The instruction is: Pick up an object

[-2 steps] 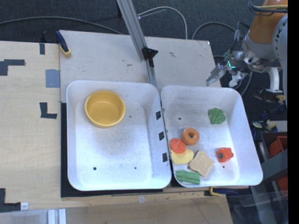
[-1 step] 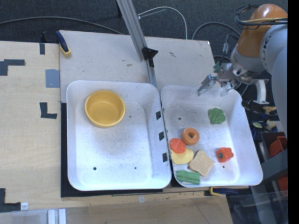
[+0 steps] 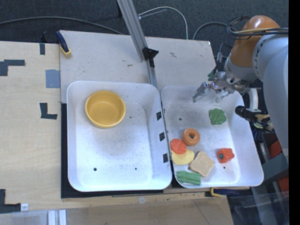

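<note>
— End effector (image 3: pixel 209 92) status?
— Fingers apart, nothing between them, above the far end of the right bin (image 3: pixel 243 172).
— Objects?
— Green piece (image 3: pixel 217 116) lies near it; doughnut (image 3: pixel 191 136), tomato (image 3: pixel 178 146), bread (image 3: pixel 202 163) and red pepper (image 3: pixel 225 155) sit nearer the front.

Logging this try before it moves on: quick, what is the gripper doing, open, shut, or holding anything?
Gripper: above the far end of the right bin, nothing visible between its fingers; open or shut cannot be told.

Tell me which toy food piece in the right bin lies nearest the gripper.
The green leafy piece, alone just below the gripper; the others cluster lower in the bin.
</note>
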`<state>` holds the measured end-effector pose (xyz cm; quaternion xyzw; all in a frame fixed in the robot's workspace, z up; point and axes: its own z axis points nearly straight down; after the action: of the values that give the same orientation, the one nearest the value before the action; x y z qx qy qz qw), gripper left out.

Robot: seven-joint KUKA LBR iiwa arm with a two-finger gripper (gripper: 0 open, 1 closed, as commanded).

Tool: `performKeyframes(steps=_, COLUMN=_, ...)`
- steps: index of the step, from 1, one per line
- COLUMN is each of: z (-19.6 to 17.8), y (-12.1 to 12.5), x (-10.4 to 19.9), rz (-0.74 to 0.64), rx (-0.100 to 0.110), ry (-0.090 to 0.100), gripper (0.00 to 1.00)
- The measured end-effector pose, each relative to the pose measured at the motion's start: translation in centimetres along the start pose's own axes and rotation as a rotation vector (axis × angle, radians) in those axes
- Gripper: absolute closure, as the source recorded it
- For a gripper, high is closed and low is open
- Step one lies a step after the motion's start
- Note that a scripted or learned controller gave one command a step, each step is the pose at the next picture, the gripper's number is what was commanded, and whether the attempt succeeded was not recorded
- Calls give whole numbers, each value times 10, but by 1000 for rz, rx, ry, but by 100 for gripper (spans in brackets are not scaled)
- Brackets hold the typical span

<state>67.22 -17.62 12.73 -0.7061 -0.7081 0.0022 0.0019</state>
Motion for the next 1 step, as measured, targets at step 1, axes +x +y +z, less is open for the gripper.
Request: performKeyframes(steps=1, z=37, y=0, x=0, rz=1, rx=3, ry=-2, gripper=0)
